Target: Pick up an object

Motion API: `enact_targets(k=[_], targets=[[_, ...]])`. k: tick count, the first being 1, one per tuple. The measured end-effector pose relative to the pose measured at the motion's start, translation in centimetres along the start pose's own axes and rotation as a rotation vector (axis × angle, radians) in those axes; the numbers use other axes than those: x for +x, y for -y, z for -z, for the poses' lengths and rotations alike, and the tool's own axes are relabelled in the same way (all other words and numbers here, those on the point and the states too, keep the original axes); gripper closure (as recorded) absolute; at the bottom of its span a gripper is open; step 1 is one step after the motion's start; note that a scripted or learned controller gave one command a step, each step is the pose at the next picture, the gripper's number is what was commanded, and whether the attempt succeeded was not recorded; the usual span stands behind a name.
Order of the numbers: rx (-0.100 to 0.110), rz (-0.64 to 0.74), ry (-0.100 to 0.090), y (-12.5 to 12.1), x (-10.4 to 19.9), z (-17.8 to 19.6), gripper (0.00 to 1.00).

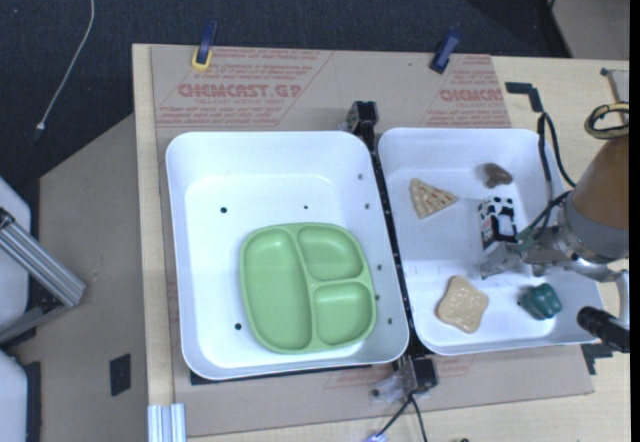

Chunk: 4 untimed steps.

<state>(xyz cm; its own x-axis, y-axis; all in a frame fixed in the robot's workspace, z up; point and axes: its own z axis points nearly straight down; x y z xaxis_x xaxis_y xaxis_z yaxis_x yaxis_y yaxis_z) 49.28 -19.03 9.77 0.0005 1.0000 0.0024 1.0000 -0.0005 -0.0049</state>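
The right bin [440, 152] holds several small objects. A tan triangular piece [432, 198] lies at its left and a grey-brown lump [494, 173] towards the back. A black-and-white object [497, 217] sits near the middle, with a tan biscuit-like piece [462, 303] and a teal object [542, 301] at the front. My gripper [503, 256] reaches in from the right and sits low over the bin floor, just in front of the black-and-white object and left of the teal one. I see nothing held in it.
The left bin [200, 230] holds a green three-compartment plate [306, 284]. Black clamps sit between the bins at the back [362, 116] and front [420, 372]. Cables [548, 150] run along the right bin's right rim. Brown cardboard lies under both bins.
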Motion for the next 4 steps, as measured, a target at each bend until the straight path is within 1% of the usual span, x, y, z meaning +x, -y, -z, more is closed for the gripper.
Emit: enact_targets(k=[1,2,3,4], targets=[[-0.001,0.000,0.001,0.0,0.0,-1.4,0.00],[-0.004,-0.001,0.002,0.0,0.0,-0.4,1.00],[-0.012,0.001,0.006,-0.3,-0.1,6.0,1.00],[-0.011,0.002,0.006,0.4,0.0,10.8,1.00]])
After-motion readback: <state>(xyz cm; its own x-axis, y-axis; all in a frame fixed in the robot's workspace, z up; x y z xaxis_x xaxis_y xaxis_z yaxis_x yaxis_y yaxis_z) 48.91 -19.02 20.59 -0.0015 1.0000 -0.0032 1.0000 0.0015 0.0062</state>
